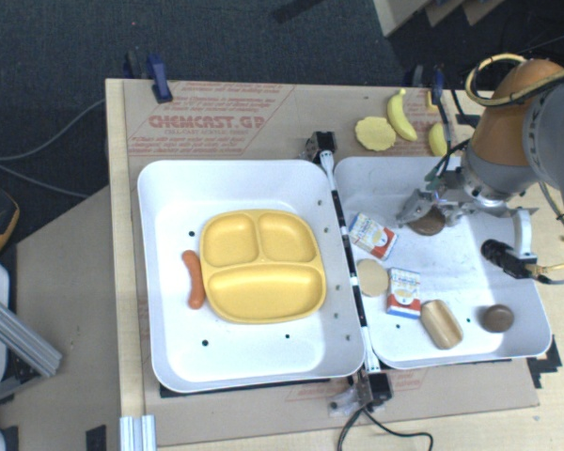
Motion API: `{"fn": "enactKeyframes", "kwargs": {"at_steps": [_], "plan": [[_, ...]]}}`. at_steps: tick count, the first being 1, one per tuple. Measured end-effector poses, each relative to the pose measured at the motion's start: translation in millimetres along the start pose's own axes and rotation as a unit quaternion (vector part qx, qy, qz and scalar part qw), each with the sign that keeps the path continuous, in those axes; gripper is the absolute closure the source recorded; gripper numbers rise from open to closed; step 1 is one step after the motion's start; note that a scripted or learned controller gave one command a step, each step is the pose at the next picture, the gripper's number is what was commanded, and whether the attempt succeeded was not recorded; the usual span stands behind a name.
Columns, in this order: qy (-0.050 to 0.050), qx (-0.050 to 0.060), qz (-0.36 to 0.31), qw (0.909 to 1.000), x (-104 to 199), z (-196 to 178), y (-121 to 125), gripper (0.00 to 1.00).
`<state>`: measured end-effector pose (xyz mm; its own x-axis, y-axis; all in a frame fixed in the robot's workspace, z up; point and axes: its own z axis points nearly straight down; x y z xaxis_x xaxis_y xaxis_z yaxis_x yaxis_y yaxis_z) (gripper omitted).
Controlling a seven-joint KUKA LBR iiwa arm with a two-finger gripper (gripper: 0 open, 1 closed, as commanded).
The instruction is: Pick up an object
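Note:
My gripper is low in the right bin, near its back middle, right over a small dark brown round item that peeks out beneath it. Several other items lie in that bin: a white carton with red and blue print, a second small carton, a flat beige disc, a tan bread-like roll and a brown ball-shaped piece. The grey arm with its orange band comes in from the right.
The left bin holds a yellow divided plate and an orange sausage beside its left edge. Behind the right bin, on the bench, lie a banana and a yellow flat piece. A black cable plug hangs over the right bin.

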<state>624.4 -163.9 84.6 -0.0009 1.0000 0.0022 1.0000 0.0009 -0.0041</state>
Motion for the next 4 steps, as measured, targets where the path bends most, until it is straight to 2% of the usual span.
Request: {"fn": "enactKeyframes", "kwargs": {"at_steps": [1, 2, 3, 4], "plan": [[-0.003, -0.005, 0.0, 1.0, -32.6, -1.1, 44.0, 0.0], [0.001, 0.0, -0.001, 1.0, 26.5, 0.1, -1.3, 0.0], [-0.003, -0.005, 0.0, 1.0, -6.1, -0.9, 44.0, 0.0], [0.0, 0.0, -0.001, 1.0, 39.7, 0.0, 12.8, 0.0]]}}
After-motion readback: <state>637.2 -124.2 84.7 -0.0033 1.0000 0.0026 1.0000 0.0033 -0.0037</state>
